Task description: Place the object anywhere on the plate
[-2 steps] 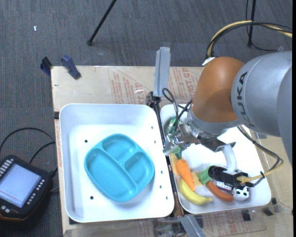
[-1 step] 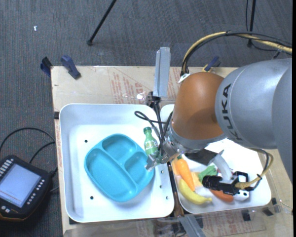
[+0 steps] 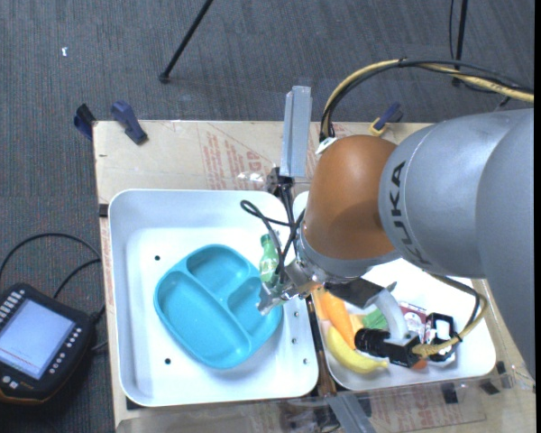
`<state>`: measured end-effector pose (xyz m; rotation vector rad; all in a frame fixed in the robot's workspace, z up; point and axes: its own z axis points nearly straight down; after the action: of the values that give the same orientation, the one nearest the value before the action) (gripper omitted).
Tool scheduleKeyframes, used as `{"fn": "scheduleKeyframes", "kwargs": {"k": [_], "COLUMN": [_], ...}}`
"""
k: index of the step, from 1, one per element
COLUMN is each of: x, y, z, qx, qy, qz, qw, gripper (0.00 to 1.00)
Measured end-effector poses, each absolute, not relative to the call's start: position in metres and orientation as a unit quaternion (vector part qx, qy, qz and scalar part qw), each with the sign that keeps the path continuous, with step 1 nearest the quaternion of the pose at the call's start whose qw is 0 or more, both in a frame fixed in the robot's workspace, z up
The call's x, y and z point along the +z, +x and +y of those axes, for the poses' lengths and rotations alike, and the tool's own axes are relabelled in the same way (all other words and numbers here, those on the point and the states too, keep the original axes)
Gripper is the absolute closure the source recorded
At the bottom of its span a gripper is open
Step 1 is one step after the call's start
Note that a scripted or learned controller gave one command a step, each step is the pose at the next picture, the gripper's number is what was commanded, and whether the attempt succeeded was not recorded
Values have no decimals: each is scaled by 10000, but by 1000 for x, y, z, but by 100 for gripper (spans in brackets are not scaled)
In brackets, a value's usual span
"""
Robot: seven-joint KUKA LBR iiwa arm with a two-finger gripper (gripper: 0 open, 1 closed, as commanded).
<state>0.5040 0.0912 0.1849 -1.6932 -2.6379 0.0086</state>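
Observation:
A blue divided plate [image 3: 212,309] lies in the left white bin [image 3: 135,242]. My gripper [image 3: 272,298] hangs over the plate's right edge, close to the wall between the two bins. A green translucent object [image 3: 269,258] stands right against the gripper, just above its tip. The view does not show whether it is gripped or only beside the gripper. The big grey arm with its orange band [image 3: 352,197] hides the back of the right bin.
The right bin [image 3: 482,354] holds an orange carrot-like piece [image 3: 335,314], a yellow banana [image 3: 353,361], a small green item [image 3: 375,317] and a red-and-white packet [image 3: 417,317]. A grey post [image 3: 297,133] stands behind the bins.

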Motion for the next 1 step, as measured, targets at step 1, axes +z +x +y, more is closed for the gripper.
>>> {"fn": "scheduleKeyframes", "kwargs": {"k": [1], "x": [162], "y": [548], "z": [160], "qx": [29], "qy": [-4234], "qz": [-9059], "qw": [33], "gripper": [100]}}
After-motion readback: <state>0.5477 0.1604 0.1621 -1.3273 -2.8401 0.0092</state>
